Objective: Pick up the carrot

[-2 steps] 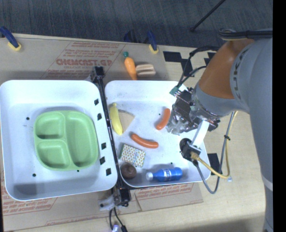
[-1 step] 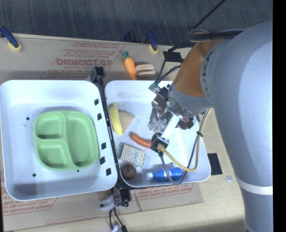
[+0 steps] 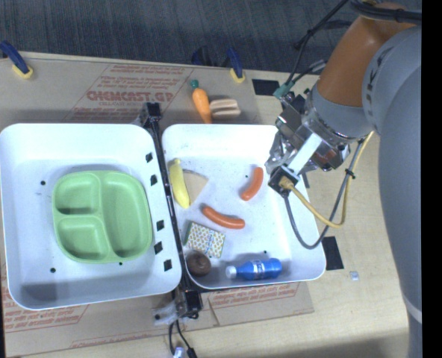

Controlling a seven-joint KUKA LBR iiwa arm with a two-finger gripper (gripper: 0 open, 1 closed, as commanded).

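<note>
Poised above the right rim of the bin nearer my arm (image 3: 228, 136), my tool (image 3: 281, 164) sits close to one of the two orange-red sausages (image 3: 251, 183) lying there. At this angle I cannot tell whether it is set wide or narrow, and I see nothing carried in it.

The carrot (image 3: 200, 103) is not in either bin. It lies on the printed cardboard sheet (image 3: 124, 88) that covers the desk (image 3: 355, 312), just past the far rim of that same bin, with its green top pointing away from the bin. A small bun (image 3: 225, 109) lies right beside it, touching or nearly so.

I judge that I am at the approach step, with the grasp not yet begun and my tool well apart from the target. The next move calls for travelling across the bin's far corner, out over the rim, and lining up across the carrot's narrow width rather than along its length. I need to come down on the side away from the bun, or I risk pinching both or nudging the carrot aside. The sausages share the carrot's colour, so I must not settle for one of them.
</note>
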